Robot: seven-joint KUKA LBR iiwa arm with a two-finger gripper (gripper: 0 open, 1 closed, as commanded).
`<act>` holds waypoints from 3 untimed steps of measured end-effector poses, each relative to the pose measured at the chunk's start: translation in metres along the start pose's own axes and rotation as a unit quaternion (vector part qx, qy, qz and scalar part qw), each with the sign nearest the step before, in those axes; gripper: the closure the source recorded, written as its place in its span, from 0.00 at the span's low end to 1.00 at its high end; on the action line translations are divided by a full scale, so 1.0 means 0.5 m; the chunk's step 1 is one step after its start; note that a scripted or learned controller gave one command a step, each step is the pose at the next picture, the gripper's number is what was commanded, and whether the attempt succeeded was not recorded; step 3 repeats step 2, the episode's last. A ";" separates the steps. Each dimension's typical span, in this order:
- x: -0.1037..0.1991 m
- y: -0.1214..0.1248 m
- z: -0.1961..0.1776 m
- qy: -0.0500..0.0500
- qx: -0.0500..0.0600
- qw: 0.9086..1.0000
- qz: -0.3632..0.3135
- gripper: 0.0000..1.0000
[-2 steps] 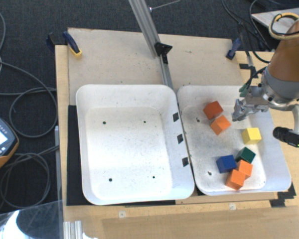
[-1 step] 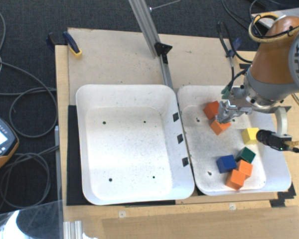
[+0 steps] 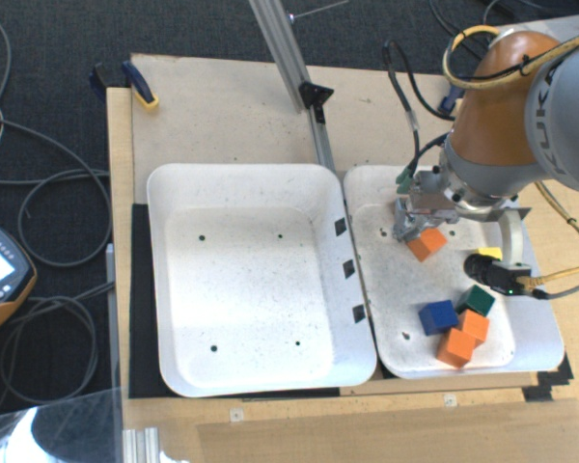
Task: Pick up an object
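In the right bin on the table, the gripper sits low against an orange block, its grip impossible to tell, so this looks like the grasp step, with a straight lift next to prove the hold.

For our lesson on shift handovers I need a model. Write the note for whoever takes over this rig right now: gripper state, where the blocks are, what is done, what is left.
Gripper: low over the far part of the right bin, right at a lone orange block. This view does not settle whether it has a hold.
Other blocks: blue block, green block and two more orange blocks, clustered at the near right of the same bin.
Done: the arm is at a block.
Left: confirm the grasp, then lift; no clear lift shows yet.
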State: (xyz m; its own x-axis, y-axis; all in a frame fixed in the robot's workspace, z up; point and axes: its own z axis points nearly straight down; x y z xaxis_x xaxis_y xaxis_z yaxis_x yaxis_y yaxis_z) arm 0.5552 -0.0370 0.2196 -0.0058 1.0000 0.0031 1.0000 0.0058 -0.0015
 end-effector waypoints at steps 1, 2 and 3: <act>0.118 -0.003 -0.030 0.000 -0.002 1.000 -0.001 1.00; 0.213 -0.011 -0.048 0.000 -0.002 1.000 0.000 1.00; 0.213 -0.011 -0.048 0.000 -0.002 1.000 0.000 1.00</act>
